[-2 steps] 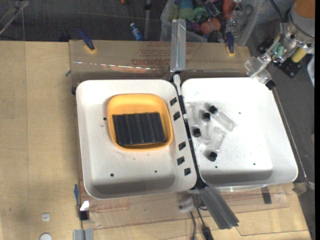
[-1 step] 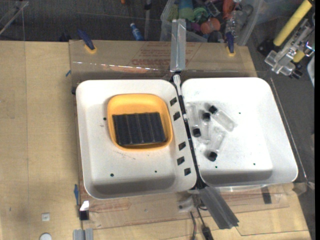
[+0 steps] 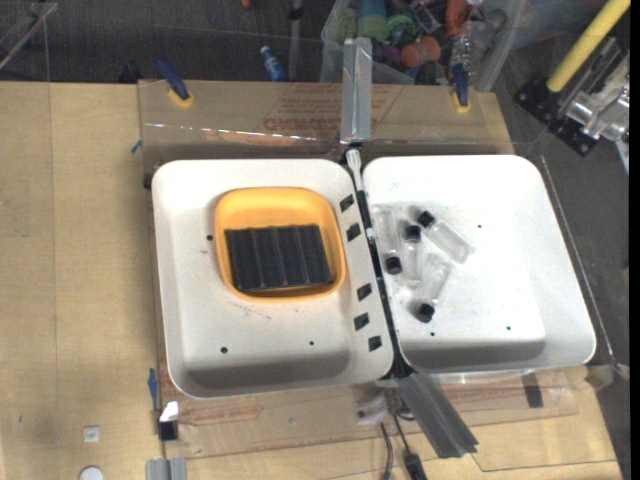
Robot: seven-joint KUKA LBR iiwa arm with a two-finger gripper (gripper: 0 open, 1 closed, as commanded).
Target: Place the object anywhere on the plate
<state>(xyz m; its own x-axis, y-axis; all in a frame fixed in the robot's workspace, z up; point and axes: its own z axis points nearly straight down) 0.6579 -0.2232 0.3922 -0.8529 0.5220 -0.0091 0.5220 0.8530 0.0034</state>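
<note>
Plate (image 3: pixel 278 208): yellow-orange, rounded square, in left bin (image 3: pixel 180 268), a little above that bin's centre. Dark ribbed rectangular piece (image 3: pixel 277 256) lies flat on plate, covering most of it. Divider (image 3: pixel 362 258) with black tabs between bins. Right bin (image 3: pixel 500 268): cluster of clear small bottles with black caps (image 3: pixel 418 253) in its left half, near divider, lying jumbled and touching. Tool: state cannot tell from here. Wooden worktop (image 3: pixel 70 268) around bins.

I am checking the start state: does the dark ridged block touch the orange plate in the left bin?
Touching. The camera view shows the dark ridged block lying flat inside the orange plate, with the plate's rim around it and no gap under it.
</note>
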